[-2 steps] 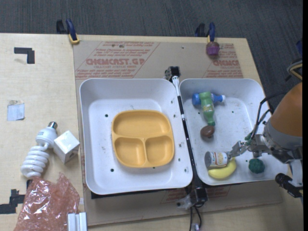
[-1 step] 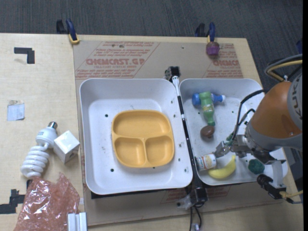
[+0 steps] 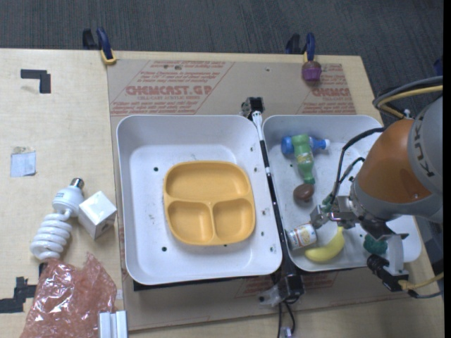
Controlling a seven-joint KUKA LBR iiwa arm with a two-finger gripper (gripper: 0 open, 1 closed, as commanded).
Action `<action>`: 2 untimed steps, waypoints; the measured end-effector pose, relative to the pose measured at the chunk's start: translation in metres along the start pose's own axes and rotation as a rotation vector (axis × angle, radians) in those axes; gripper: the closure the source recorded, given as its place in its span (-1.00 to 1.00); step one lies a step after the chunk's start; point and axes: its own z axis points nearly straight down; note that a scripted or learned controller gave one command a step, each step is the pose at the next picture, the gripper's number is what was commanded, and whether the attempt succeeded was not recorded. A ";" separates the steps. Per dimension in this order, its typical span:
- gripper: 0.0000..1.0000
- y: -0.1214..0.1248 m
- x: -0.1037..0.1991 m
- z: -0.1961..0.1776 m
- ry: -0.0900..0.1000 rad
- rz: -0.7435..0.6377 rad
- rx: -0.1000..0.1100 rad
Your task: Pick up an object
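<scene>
The right bin (image 3: 320, 124) holds a green bottle (image 3: 304, 158) lying on a blue object (image 3: 288, 145), a small brown oval object (image 3: 304, 192), a small jar with a white label (image 3: 301, 236) and a banana (image 3: 325, 250). My gripper (image 3: 330, 215) hangs low over the bin's front half, just above the banana and to the right of the jar and the brown object. The grey and orange arm (image 3: 394, 174) covers the bin's right side. Nothing shows as held.
A yellow three-compartment tray (image 3: 209, 203) lies in the left bin (image 3: 130, 189). On the bench to the left are a spiral light bulb (image 3: 56, 224), a white cube (image 3: 97, 213) and a pink plastic bag (image 3: 67, 301). A purple object (image 3: 311, 70) sits behind the right bin.
</scene>
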 end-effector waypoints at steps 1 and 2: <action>1.00 0.001 0.007 -0.009 0.017 -0.006 0.008; 1.00 0.014 0.060 -0.099 0.025 -0.016 0.016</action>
